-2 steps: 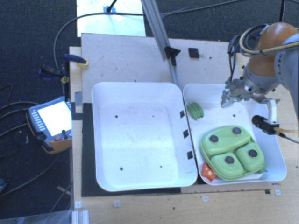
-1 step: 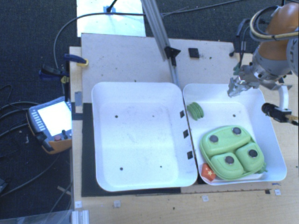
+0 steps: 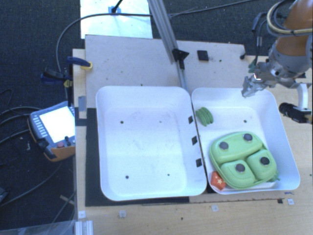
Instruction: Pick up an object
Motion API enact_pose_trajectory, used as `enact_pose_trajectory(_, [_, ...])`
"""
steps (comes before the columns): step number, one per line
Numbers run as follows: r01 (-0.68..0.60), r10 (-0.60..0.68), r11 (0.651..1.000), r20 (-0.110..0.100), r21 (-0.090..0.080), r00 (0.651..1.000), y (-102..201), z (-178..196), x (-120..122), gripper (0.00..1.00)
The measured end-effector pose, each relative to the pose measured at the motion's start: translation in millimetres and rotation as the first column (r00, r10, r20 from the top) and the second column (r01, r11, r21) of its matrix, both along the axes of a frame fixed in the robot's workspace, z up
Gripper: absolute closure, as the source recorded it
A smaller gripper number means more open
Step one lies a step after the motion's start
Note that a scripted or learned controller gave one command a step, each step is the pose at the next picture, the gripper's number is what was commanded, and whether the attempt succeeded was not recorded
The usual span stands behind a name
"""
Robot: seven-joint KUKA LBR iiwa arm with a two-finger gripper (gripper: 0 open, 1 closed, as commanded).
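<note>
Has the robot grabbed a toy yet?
Not yet. The tool hangs over the top corner of the right bin. The green lid, green leaf and red piece all lie in that bin. Reaching down and lifting one remains.

Green tray [image 3: 243,159], white bins [image 3: 142,141]

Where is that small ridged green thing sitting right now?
The small ridged green object lies in the right white bin, close to its left wall, just above and left of the big green three-part toy.
</note>
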State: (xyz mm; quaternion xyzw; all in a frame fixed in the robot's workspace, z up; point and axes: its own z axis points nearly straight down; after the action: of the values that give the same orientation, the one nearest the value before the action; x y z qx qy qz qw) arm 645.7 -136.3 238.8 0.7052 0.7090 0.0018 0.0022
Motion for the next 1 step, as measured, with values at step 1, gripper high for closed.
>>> enact_pose_trajectory(1, [-0.003,0.003,1.000,-0.004,0.001,1.000,45.8,-6.5,-3.4,1.00])
